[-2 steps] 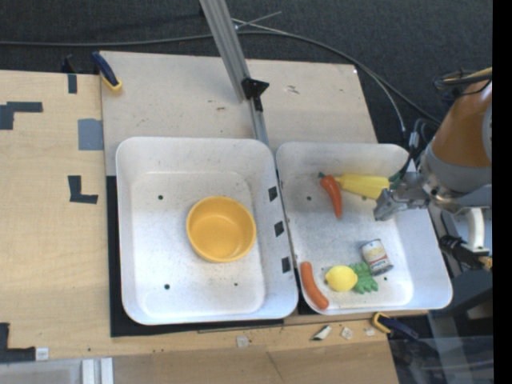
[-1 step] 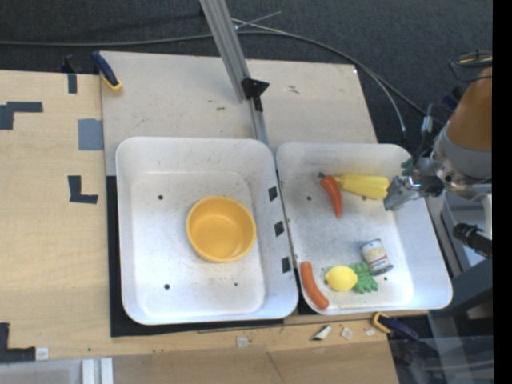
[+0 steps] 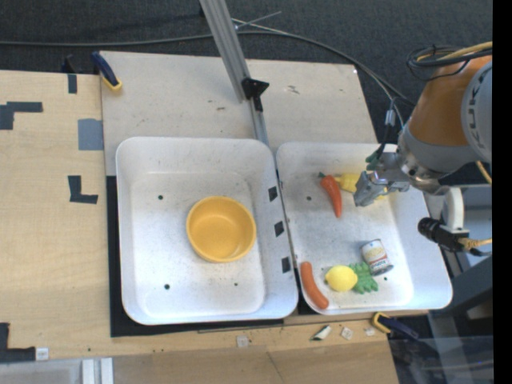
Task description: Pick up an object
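The right bin holds an orange carrot near its upper middle, with a small yellow piece just beside it. Along the front lie a sausage, a yellow lemon, a green toy and a small tin can. My gripper hangs low over the right bin's upper right part, just right of the yellow piece and the carrot. Its grey body hides whatever sits at the tips.
The left bin carries a yellow bowl in its middle. A slanted metal pole rises behind the bins. Small clamps sit at the board's corners. The arm's orange band looms over the right bin's far right side.
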{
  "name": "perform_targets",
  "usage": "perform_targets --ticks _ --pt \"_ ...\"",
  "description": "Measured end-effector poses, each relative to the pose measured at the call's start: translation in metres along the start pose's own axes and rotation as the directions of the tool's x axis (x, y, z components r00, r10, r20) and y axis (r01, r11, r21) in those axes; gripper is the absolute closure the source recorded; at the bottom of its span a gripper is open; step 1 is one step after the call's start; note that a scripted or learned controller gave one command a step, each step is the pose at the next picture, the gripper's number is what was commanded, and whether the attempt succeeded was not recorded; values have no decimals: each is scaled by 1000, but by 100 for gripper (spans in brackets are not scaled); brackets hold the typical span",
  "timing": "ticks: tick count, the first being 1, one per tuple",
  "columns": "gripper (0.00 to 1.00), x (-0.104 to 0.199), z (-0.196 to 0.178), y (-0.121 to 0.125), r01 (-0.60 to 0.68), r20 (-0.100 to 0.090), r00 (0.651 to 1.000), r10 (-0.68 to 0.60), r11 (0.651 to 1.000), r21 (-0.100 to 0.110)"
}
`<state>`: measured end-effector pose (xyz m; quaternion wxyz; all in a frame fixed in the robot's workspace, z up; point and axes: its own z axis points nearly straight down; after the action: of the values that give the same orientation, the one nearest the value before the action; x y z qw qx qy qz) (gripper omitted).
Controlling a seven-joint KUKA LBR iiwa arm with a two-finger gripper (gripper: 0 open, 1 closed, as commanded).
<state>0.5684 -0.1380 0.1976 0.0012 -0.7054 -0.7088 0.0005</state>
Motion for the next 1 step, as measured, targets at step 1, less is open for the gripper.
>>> perform_targets --ticks 1 --pt "100 53 -4 27 2 -1 1000 -2 1000 -1"
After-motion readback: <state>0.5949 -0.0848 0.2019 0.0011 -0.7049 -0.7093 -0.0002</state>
